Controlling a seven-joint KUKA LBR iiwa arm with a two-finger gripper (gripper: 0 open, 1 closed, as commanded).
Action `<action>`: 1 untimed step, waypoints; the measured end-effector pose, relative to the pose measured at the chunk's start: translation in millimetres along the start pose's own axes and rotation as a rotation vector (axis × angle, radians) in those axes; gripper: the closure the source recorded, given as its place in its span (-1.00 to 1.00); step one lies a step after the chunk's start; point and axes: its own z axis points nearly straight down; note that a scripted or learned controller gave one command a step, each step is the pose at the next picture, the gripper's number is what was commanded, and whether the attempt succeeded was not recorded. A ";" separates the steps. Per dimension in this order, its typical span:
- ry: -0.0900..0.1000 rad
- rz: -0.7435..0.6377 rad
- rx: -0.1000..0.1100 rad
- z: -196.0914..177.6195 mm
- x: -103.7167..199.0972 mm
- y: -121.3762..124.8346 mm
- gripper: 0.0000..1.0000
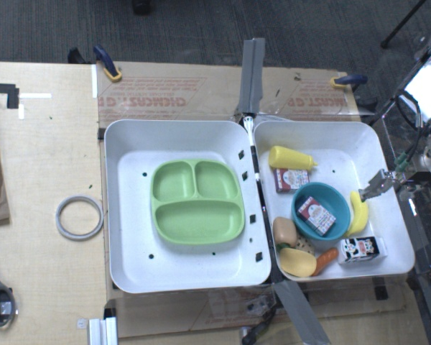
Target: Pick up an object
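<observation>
- Two white bins sit on the table; the left bin (122,192) carries a green divided plate (197,201).
- Cardboard behind reads mirrored, seemingly "CHEMICAL GUYS".
- Right bin (377,146): yellow bottle (291,157), blue bowl (321,210), banana (358,211), long axis near-far.
- My end effector (377,185) hovers just right of the banana; whether it is open, I cannot tell.

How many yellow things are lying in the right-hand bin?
3: a mustard bottle near the back, a banana right of the blue bowl, and a yellow piece at the front. The pile may hide others.
</observation>
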 end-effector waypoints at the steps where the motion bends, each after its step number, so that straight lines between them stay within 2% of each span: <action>1: 0.000 -0.346 -0.003 120.8 13.6 -9.4 -1.00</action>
